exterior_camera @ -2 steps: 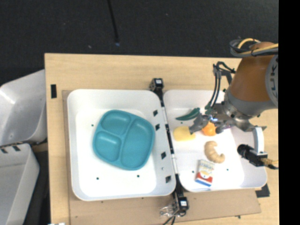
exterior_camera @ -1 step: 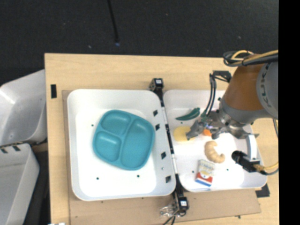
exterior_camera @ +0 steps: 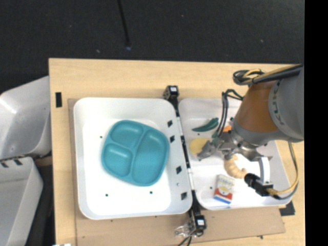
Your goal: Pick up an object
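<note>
Dark, speckled flooring surrounds a pale wooden worktop (exterior_camera: 123, 76) carrying two shallow white bins side by side. Over the right bin (exterior_camera: 201, 201), the grey arm's end effector (exterior_camera: 211, 148) hangs low near the bin's left wall; whether it is apart or together cannot be told. Just beside it lies a yellow round object (exterior_camera: 197, 145), and a dark green curved piece (exterior_camera: 207, 124) sits above, its long axis running left to right. A cream ridged object (exterior_camera: 236, 166) lies below the wrist. A small red, white and blue box (exterior_camera: 224, 189) rests near the bottom rim, roughly upright. In the left bin (exterior_camera: 87, 188), a teal divided plate (exterior_camera: 136, 152) sits centred, with open white floor all around it.
</note>
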